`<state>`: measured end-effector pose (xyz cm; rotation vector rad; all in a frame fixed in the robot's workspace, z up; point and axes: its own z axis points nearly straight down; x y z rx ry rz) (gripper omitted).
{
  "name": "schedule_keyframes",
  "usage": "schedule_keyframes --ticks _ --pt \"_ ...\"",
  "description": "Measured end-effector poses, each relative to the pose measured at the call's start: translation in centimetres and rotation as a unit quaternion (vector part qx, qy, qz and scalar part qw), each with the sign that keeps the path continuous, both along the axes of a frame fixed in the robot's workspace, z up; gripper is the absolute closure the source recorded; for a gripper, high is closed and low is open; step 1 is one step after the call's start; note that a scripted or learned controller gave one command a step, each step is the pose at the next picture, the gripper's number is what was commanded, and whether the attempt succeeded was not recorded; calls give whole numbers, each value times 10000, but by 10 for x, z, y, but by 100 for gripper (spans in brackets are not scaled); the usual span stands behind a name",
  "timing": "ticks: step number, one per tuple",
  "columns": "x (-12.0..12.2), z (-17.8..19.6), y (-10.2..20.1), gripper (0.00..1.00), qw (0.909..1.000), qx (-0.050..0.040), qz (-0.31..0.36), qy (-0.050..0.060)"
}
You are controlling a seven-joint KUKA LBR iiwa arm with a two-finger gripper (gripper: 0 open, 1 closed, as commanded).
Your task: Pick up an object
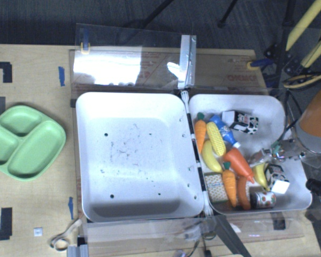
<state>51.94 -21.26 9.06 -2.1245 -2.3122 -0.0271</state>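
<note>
White-walled right bin (295,194) keeps the toy food, carrot (239,164) and corn (216,138) included, heaped within reach of the gripper (276,153) (its grip state I cannot tell).

Cut-off arm and a crowded right bin

I am seeing the arm (316,119) running off the right edge, so I cannot tell how its gripper (275,153) is set. In the right bin (267,105), the carrots (236,162) and corn (215,138) are overlapping a banana (209,157), and a woven piece (215,187) is lying partly under them. The small can (263,199) is looking too blurred for me to read.
</note>
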Motion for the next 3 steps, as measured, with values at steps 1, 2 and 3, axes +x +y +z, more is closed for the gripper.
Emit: schedule_keyframes --ticks 1,2,3 --pt "-38 -3 50 0 9994 -74 334 17" --pt "-37 7 49 100 9994 -81 325 -10" --pt "47 142 64 100 10000 -74 27 42"
